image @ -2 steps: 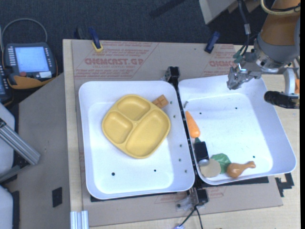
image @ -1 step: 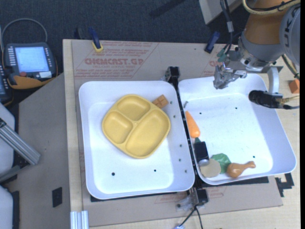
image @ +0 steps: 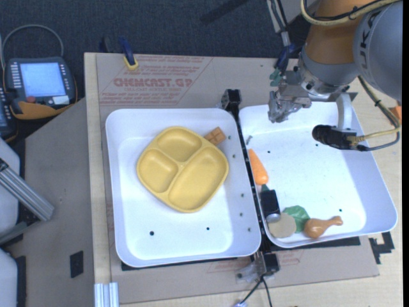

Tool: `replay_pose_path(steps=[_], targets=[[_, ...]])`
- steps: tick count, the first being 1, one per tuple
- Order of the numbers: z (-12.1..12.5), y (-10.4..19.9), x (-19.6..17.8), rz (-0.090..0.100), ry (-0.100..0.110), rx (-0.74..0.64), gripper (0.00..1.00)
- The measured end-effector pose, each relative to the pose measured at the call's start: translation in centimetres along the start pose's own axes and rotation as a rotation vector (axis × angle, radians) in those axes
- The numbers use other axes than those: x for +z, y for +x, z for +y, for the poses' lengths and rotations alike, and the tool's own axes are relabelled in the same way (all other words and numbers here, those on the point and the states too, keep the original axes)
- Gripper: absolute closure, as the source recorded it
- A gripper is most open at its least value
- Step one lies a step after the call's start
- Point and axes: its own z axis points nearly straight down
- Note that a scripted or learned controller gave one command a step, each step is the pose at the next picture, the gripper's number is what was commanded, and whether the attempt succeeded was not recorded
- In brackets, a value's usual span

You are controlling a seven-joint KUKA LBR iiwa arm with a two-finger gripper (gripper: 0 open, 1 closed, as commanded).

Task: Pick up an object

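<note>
Approach step: end effector [image: 279,111] over right bin [image: 358,190] far corner, can't tell if open, w/ nothing visibly held; next, descend toward carrot [image: 257,167].

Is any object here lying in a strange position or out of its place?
Only slightly: the yellow divided plate lies turned at an angle in the left bin, with a small brown block at its upper edge, apparently partly under it. Nothing looks spilled or broken.

Below the gripper [image: 279,113] the right bin's [image: 377,190] floor lies bare. Obstacles crowd well past the fingertips toward the near-left corner: carrot [image: 257,166], black block [image: 269,203], beige disc [image: 281,226], green piece [image: 297,214], drumstick [image: 322,224].
</note>
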Motion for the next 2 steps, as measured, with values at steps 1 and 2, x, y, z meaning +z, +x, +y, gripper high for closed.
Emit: replay_pose_path(steps=[1, 2], targets=[[-0.6, 4.8, -0.5, 0.000, 0.000, 0.000, 1.00], [-0.4, 9.2, -0.3, -0.001, -0.002, 0.000, 1.00]])
